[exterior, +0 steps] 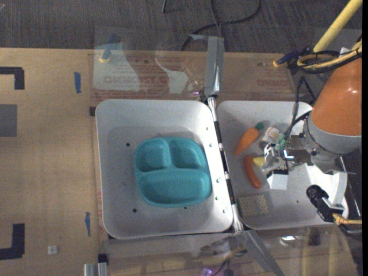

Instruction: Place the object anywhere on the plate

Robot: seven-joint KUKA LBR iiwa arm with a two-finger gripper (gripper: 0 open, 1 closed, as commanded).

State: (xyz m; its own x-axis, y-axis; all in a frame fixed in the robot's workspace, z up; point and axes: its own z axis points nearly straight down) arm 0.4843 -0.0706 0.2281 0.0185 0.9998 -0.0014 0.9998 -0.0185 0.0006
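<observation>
A teal plate (171,171) with three compartments lies in the middle of the left bin (115,125). In the right bin (299,211) an orange carrot (246,140) with a green top lies at the upper left. A smaller orange piece (252,171) lies just below it. A white and green object (271,134) sits to the carrot's right. My gripper (275,164) hangs low over the right bin beside the small orange piece, with something yellow (260,161) at its left side and a white block (278,180) under it.
A tan woven square (254,204) lies near the right bin's front edge. A metal divider (221,160) runs between the two bins. The orange-banded arm (339,108) covers the right bin's right side. A clear sheet (155,68) lies behind the bins.
</observation>
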